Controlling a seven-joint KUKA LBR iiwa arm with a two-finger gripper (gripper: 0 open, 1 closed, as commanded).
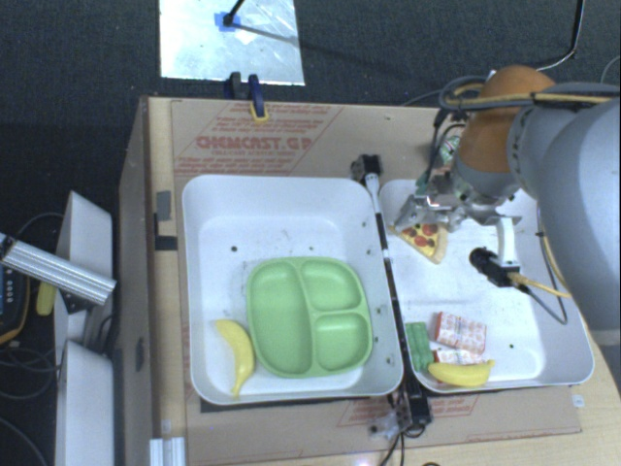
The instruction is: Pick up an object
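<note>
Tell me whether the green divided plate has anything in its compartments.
Empty. All three compartments of the green plate show bare green. The banana lies beside it on the bin floor, off the plate.

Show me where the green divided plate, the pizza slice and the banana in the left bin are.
green divided plate (309, 316): camera view, on its centre ridge.
pizza slice (424, 238): camera view, on its topping face.
banana in the left bin (238, 354): camera view, mid-body.

"CHEMCAST GP" on brown board (254, 134)

Dark carpet floor (78, 56) surrounds the bench, with a shiny sheet (231, 27) lying beyond its far edge.
</note>
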